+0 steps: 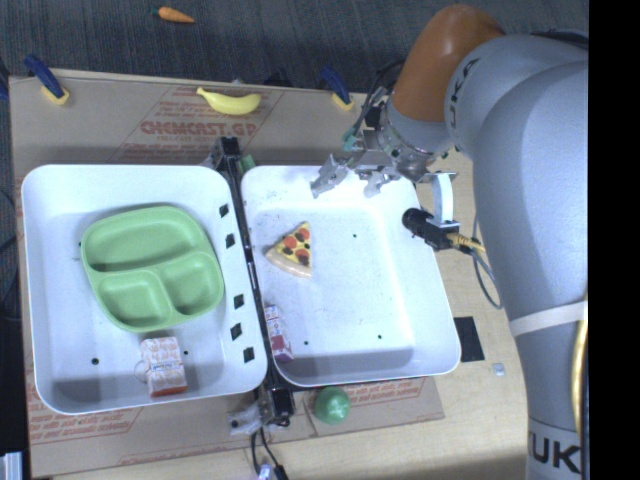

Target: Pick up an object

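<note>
Grey metal claw hangs open and empty over the right bin's far edge. A pizza slice lies at its seven o'clock, apart; a green tray occupies the left bin.

Red print reading "CHEMCAST GP" stands on the cardboard sheet behind the left bin, just below the banana. Large white letters "KU", cut off by the frame edge, stand on the grey arm at lower right. Print on the small carton is too small to read.
</note>
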`<act>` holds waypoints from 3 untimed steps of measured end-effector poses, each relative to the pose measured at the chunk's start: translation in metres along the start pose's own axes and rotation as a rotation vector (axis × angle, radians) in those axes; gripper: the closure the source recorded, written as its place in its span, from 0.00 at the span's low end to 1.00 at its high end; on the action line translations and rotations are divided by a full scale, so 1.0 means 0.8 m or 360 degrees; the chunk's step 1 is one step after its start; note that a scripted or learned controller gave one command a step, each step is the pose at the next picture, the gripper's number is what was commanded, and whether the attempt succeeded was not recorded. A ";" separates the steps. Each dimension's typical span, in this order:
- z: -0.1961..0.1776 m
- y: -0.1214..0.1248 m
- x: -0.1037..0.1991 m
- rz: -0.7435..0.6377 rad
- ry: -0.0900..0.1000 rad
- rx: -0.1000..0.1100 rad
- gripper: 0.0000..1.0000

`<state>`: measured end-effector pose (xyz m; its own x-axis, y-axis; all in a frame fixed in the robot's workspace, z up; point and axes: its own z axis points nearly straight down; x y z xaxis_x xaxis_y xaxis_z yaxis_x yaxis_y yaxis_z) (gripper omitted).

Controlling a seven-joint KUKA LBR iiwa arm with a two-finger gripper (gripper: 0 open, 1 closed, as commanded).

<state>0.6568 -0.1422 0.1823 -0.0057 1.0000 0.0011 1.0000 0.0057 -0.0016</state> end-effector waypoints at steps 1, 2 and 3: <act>-0.052 0.000 -0.011 0.0002 -0.0001 -0.0002 0.00; 0.115 -0.001 0.021 -0.0001 -0.0001 0.0005 0.00; 0.100 0.000 0.021 -0.0005 -0.0001 0.0002 1.00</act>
<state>0.6568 -0.1252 0.1023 -0.0091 1.0000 0.0007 1.0000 0.0091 -0.0030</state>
